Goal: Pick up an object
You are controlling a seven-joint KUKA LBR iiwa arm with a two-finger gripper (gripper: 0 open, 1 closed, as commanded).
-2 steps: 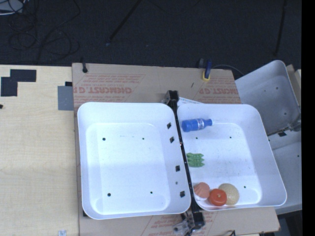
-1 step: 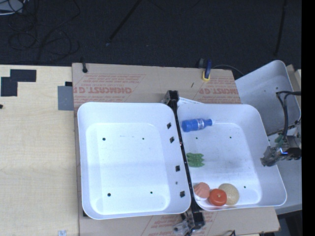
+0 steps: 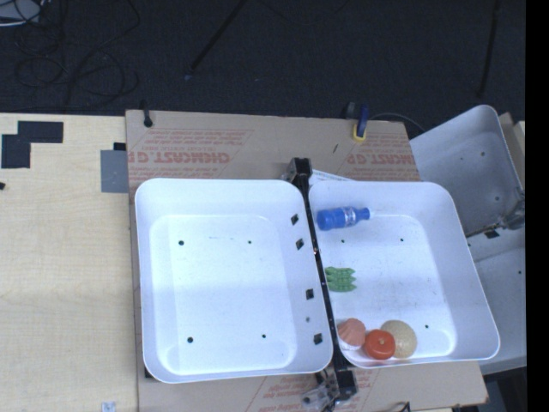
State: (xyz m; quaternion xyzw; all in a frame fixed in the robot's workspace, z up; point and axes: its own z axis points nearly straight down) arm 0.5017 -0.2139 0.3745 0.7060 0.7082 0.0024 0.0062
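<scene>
The blue bottle (image 3: pixel 342 218) lies in the right bin (image 3: pixel 463 256) near its far rim, long axis running across the bin, cap away from the divider; gripper state: cannot tell.

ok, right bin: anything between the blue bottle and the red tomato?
Yes, in the camera view a green pea pod lies between the blue bottle and the red tomato.
</scene>
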